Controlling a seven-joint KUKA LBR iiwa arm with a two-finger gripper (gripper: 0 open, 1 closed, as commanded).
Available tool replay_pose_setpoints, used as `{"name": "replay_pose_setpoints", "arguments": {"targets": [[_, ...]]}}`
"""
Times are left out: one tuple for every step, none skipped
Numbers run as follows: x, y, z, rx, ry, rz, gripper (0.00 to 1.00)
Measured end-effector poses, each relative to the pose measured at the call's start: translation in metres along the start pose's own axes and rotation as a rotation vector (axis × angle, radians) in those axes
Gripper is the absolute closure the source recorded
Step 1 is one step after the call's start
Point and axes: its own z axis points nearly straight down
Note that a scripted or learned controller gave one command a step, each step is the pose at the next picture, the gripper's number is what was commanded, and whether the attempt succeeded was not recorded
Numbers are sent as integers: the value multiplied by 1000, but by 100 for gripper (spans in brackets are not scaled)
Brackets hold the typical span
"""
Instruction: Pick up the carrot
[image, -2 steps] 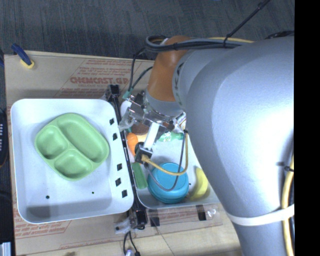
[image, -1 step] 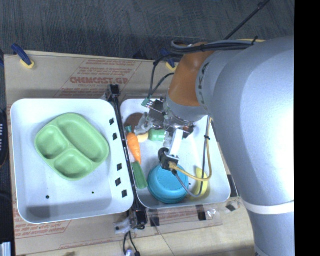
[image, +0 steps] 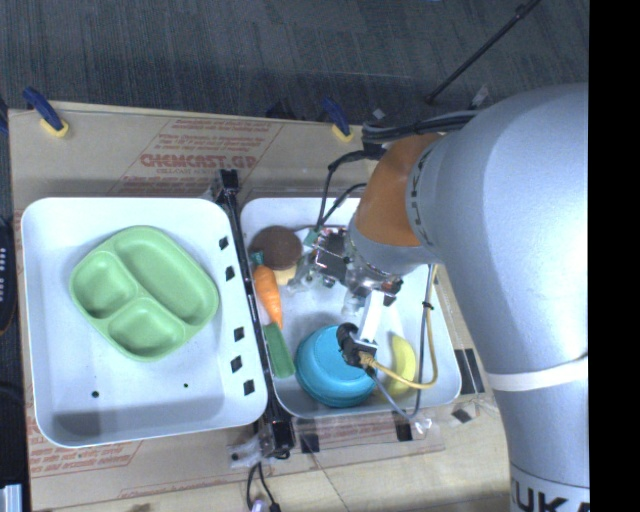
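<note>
Blue glossy bowl, round and smooth, sits at the near end of the right bin, its right edge partly covered by robot hardware. Just right of it is a yellow curved piece, smooth, half hidden, so its shape is unclear. Left of the bowl a green matte stick lies along the bin's left wall. Just beyond the stick, the carrot is orange, tapered and smooth. It lies against the same left wall about mid-bin, thick end far. A brown rounded lump with a paler underside touches the carrot's far end.

The gripper, bare metal with wiring, hangs just right of the carrot and the brown lump. Its tip is cluttered and blurred; cannot tell how wide it stands, and nothing is seen in its hold. The grey arm, smooth and bulky, with its orange band, covers the bin's right side and is cut off by the frame at right and bottom.

The left bin is white shallow plastic with rounded corners. It holds a pale green three-section plate, matte. Small black clips run down the divide between the bins.

The bench top under the bins is brown cardboard with red print, only part of it readable. Blue clamps grip its far edge. Beyond is a dark ribbed floor.
</note>
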Motion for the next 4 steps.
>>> {"name": "replay_pose_setpoints", "arguments": {"targets": [[7,16,35,-4,9,452,0],[8,15,25,7,9,442,100],[90,13,-70,-4,15,580,100],[117,-62,-65,4,7,761,100]]}}
